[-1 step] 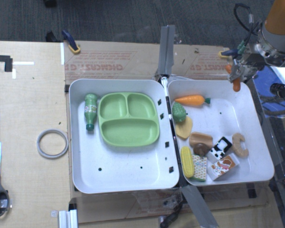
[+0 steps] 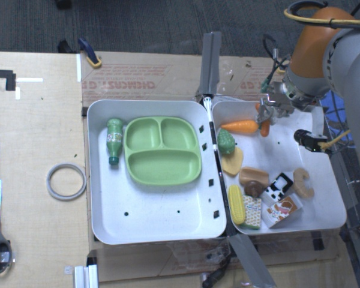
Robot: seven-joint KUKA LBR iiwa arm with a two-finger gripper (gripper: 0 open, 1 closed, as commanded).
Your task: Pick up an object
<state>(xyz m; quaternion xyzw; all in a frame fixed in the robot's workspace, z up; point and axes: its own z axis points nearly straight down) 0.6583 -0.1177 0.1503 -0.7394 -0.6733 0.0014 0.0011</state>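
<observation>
My gripper [image 2: 264, 117] hangs over the back left corner of the right bin [image 2: 324, 221], at the end of the grey arm with the orange band [image 2: 315, 47]. Just under it lies an orange carrot [image 2: 240, 126], pointing left, with its thick end right at the gripper's tip. Whether the carrot is gripped is unclear from this angle. Further forward in the same bin are a green lumpy vegetable [image 2: 226, 141], a yellow slice [image 2: 233, 161], a brown bread piece [image 2: 254, 176], a corn cob [image 2: 236, 204], a cow-patterned box [image 2: 280, 188] and a small carton [image 2: 282, 212].
The left bin [image 2: 156, 221] holds a green divided plate [image 2: 163, 149] and a green bottle [image 2: 114, 140]. A beige ring-shaped toy [image 2: 303, 182] lies near the right bin's right wall. On the bench to the left lie a tape ring [image 2: 66, 180] and scissors [image 2: 0, 251].
</observation>
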